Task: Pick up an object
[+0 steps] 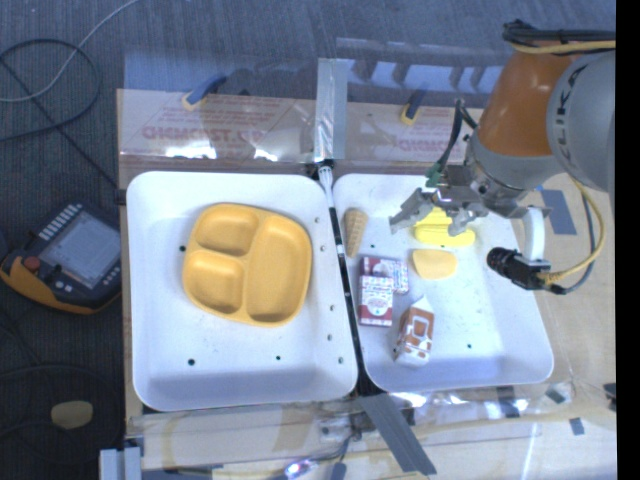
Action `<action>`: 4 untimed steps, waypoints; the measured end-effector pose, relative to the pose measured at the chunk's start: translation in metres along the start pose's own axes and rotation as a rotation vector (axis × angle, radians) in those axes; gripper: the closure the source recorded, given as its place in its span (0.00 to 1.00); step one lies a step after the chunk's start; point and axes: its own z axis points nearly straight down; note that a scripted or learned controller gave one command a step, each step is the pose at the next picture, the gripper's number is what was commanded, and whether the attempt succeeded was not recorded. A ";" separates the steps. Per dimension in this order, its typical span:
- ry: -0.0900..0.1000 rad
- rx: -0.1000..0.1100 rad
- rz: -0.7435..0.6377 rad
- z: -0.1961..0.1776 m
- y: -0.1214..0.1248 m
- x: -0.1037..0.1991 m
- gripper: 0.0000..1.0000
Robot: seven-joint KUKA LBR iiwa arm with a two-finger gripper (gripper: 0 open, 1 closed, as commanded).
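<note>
— Over the right bin (520,363), far half: that's where the pincer (440,211) hangs. What's under it?

— A bright yellow block (440,232), just on the near side of the fingertips, touching or nearly so. The fingers are spread, one out to the left, one to the right, and nothing sits between them. So it is open and empty.

— Which way does the block run?

— Its long axis looks left to right, roughly the same line as the finger spread. I'd judge the pincer must turn or close across the short side, though the wrist hides the block's far edge.

— Anything crowding it?

— A pale yellow wedge (434,263) lies just near of the block, almost touching. Two red cartons (380,288) sit to the near left, a brown carton (415,332) nearer still, and a cone (355,229) by the bin's left wall.

— Room to move?

— Bare floor lies to the right of the block and toward the far wall. The left side is tighter. A slip toward near would nudge the wedge.

— And the left bin (160,368)?

— It holds a yellow tray (247,263), well apart from the arm.
</note>
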 end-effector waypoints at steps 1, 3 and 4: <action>0.000 0.003 0.310 0.102 -0.112 -0.010 0.00; -0.004 -0.018 0.086 0.110 -0.105 -0.017 1.00; -0.003 0.000 0.143 0.028 -0.047 0.030 1.00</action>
